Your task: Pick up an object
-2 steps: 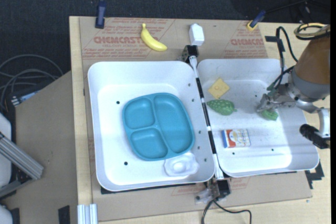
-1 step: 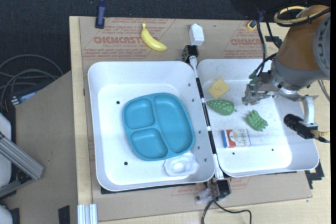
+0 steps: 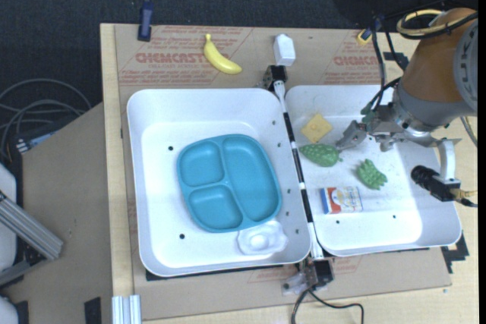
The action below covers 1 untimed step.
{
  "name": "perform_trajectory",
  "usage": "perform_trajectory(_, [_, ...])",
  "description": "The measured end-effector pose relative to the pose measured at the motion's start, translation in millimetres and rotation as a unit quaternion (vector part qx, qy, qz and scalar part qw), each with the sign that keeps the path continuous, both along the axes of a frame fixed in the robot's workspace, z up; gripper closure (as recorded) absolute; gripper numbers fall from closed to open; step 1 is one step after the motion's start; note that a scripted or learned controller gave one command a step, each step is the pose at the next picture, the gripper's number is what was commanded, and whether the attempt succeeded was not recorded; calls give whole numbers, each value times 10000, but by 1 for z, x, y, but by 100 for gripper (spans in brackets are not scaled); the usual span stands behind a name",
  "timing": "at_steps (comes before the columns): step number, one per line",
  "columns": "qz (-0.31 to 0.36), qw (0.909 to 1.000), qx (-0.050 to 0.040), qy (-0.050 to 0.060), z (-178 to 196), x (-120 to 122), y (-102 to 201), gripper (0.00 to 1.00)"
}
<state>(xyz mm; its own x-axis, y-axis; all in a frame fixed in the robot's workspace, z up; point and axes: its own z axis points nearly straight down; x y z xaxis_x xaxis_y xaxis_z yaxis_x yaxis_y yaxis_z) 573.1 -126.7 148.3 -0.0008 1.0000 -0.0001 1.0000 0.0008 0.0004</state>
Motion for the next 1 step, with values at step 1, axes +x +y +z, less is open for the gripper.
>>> perform_trajectory(1, [-8,10000,2,14,-64,-26,-23,0])
